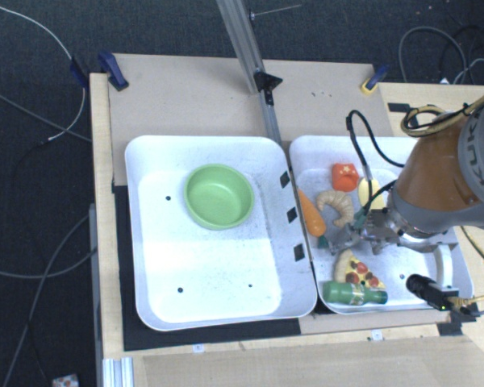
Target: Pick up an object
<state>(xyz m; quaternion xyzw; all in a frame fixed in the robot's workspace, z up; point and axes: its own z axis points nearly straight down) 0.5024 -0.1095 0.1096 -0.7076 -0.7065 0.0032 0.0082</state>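
The right bin (306,156) holds several toy foods. A red pepper (345,175) sits near its back, with a yellow piece (368,192) beside it. A tan curled piece (337,205) and an orange carrot (310,212) lie left of centre. A pizza slice (357,272) and a green bottle (352,294) rest at the front. My gripper (360,236) hangs low in the bin's middle, just right of the tan piece and behind the pizza slice. Nothing shows between its fingers.
The left bin (153,280) holds a green bowl (219,196) toward its back. A metal pole (244,39) slants down to the divider between the bins. Black cables (363,131) loop over the right bin's back. The orange-banded arm (440,176) covers the bin's right side.
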